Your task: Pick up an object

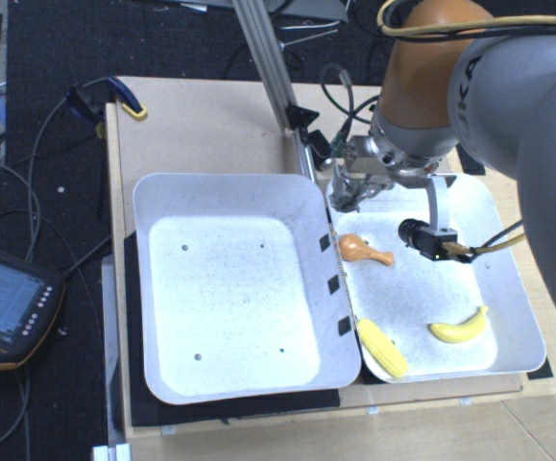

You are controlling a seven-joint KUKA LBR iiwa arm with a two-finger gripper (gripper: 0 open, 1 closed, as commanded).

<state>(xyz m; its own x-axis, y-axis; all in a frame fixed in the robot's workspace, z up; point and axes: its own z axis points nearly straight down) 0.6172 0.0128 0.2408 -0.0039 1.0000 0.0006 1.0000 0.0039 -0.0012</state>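
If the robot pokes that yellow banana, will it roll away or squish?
The banana is curved and lies flat on the right bin, so it would probably spin or slide rather than roll. It looks smooth and glossy, likely a light plastic toy, so it may slip from the gripper rather than squish.

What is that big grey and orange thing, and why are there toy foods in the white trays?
That big thing is a robot arm. It reaches in from the right of the picture, and a computer program moves it. The camera sits above the bench and looks down at a slant. At the arm's end is a gripper, its hand with two fingers, hanging over the far corner of the right bin. I cannot tell if the fingers are open or shut. In that bin lie three toys: an orange pear-like toy, a banana and a yellow corn cob. The left bin sits beside it. The robot's job is to pick one toy up, and I see nothing in its fingers.
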